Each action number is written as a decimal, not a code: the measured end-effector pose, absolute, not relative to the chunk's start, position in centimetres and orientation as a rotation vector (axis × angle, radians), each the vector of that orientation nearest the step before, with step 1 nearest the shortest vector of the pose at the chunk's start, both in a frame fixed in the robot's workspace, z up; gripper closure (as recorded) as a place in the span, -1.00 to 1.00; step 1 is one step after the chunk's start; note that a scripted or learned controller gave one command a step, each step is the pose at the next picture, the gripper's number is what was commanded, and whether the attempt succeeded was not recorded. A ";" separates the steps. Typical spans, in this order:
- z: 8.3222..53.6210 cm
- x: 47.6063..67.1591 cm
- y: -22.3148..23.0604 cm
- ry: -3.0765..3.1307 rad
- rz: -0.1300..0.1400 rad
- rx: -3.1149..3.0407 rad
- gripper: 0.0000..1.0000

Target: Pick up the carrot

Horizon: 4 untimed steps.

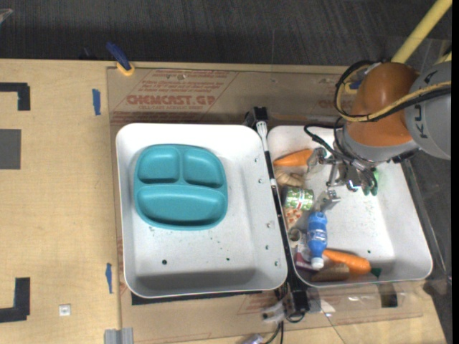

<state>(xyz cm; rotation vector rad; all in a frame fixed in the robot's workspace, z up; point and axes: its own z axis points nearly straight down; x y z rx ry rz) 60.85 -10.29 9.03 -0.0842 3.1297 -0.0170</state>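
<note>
An orange carrot (294,158) lies in the upper left corner of the right bin (401,221). A second orange carrot (346,261) rests near that bin's front edge. My gripper (336,176) hangs over the upper middle of the right bin, just right of the upper carrot and apart from the lower one. The grey wrist with its orange band (380,99) covers the bin's far right corner. I see nothing held in the gripper.
The left bin (143,264) holds a teal divided plate (181,186). In the right bin a blue bottle (316,233), a green and white packet (297,201) and a brownish item (290,180) crowd the left wall between the two carrots. Small green specks lie by the gripper.
</note>
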 end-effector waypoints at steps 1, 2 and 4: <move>8.8 66.0 -10.4 3.129 0.001 -0.520 -1.00; 10.4 67.0 -10.2 3.084 -0.005 -0.505 1.00; 8.9 65.8 -9.8 3.181 0.004 0.240 -1.00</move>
